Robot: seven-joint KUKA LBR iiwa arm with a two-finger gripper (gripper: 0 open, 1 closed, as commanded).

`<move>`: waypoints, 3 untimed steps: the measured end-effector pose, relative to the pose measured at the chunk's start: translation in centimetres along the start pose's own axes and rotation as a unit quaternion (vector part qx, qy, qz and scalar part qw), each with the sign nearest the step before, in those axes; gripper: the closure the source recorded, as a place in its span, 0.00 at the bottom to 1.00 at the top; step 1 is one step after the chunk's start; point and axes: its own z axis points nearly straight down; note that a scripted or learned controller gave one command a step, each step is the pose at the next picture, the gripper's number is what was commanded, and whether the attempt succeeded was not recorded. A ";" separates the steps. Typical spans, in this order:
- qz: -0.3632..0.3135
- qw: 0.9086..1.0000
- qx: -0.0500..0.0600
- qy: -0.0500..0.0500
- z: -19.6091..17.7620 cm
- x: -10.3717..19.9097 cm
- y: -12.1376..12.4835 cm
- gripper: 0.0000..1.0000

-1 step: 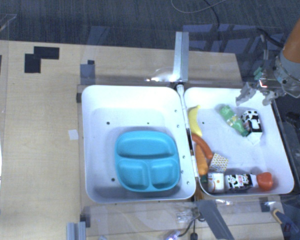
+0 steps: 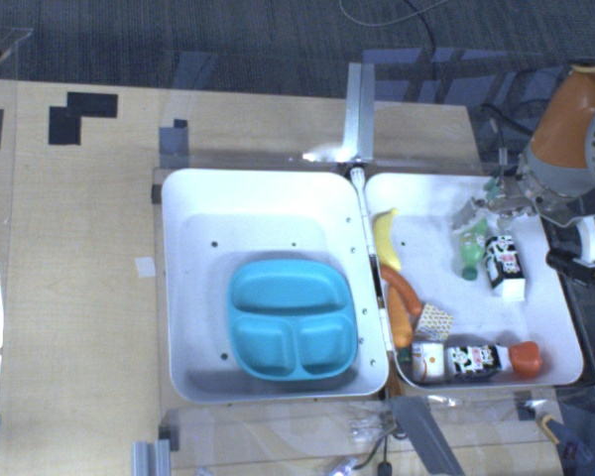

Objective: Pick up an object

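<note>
We start at the left bin (image 2: 178, 266), where a blue tray (image 2: 293, 317) sits, and right of it the banana (image 2: 385, 238), carrot (image 2: 404, 305) and bottle (image 2: 481, 359) lie unlifted. Further right our gripper (image 2: 486, 209) hangs above a green object (image 2: 471, 251). Its fingers look spread with nothing between them, so the pick is yet to be made.

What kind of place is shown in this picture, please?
Probably a robotics lab bench: two white bins mounted on a wooden table, a robot arm reaching in, and a loose cable on carpet.
</note>
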 end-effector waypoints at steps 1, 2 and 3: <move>0.019 1.000 -0.002 -0.001 2.4 -0.6 -2.2 0.00; 0.017 1.000 -0.006 0.001 1.0 -0.4 -1.8 1.00; 0.093 0.996 0.000 0.000 -10.0 4.2 -4.9 1.00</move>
